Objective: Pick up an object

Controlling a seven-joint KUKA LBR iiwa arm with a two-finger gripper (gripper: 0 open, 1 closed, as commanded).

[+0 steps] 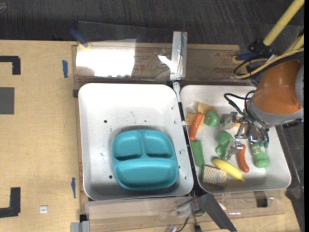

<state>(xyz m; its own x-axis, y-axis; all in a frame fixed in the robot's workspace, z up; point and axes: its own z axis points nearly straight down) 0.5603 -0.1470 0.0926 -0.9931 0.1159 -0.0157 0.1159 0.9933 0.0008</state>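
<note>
Banana (229,169) lies slantwise, pointing lower right; claw (240,138) grip state unclear

a tray (144,159) lies in the left bin (91,100); toys, among them a banana (228,168), crowd the right bin (280,175).
</note>
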